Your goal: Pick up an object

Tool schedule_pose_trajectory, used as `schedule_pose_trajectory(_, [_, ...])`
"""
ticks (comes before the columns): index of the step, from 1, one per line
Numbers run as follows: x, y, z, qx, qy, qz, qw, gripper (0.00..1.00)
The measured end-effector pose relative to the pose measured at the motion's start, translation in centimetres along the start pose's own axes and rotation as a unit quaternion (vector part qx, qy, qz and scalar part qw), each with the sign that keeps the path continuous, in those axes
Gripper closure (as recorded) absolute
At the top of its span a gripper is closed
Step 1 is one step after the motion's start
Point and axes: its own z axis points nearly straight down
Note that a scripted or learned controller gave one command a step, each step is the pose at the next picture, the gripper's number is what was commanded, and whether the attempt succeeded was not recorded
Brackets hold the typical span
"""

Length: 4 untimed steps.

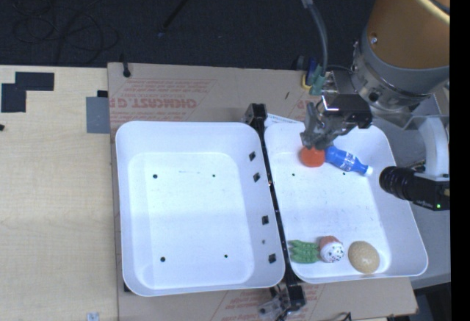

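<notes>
We noted two white bins side by side on the bench. The left bin (pixel 132 165) held nothing we could record. In the right bin (pixel 411 239), near its far edge, the gripper (pixel 317 140) hung low over an orange ball (pixel 312 157), its tips touching or just above the ball's top; we could not tell how the fingers stood. A blue bottle (pixel 348 161) lay on its side just beside the ball, toward the bin's right edge. Along the near edge we logged three things in a row: a green toy (pixel 302 251), a white ball with red spots (pixel 331 250), and a tan egg-shaped thing (pixel 363 256) nearest the right corner.
</notes>
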Motion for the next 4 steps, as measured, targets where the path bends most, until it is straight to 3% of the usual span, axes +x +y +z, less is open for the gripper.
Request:
schedule_pose_trajectory(1, [-6.3, 1.8, 5.5, 0.005, -0.001, 0.005, 1.0000, 1.00])
schedule_pose_trajectory(2, [-3.2, -0.2, 12.9, 0.007, -0.001, 0.001, 1.0000, 1.00])
schedule_pose_trajectory(3, [-0.2, 0.9, 3.2, -0.001, 0.000, 0.000, 1.0000, 1.00])
schedule_pose_trajectory(4, [-0.5, -0.3, 17.7, 0.010, -0.002, 0.003, 0.9999, 1.00])
